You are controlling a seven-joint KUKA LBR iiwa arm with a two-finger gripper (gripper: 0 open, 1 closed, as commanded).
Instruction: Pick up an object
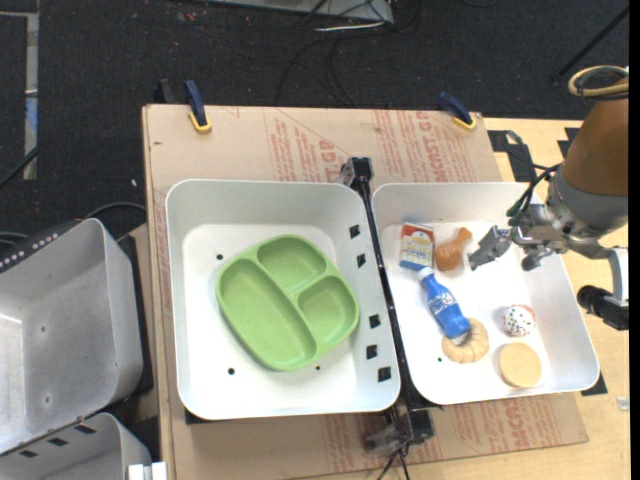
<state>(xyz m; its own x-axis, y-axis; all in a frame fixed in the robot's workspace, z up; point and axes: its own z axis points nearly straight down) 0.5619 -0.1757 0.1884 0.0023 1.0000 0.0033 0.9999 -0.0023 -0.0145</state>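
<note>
Hovering with fingers spread and nothing between them, the hand (pixel 508 246) sits at three o'clock of the brown chicken drumstick (pixel 453 249); its rounded shape may slip out.

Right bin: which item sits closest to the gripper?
The brown chicken drumstick, just left of the gripper; the bottle, ball and cookie lie farther.

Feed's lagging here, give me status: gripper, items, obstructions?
Gripper over right bin, nothing visibly held. Blue bottle, chicken leg, white ball lying loose. Nothing blocking.
</note>
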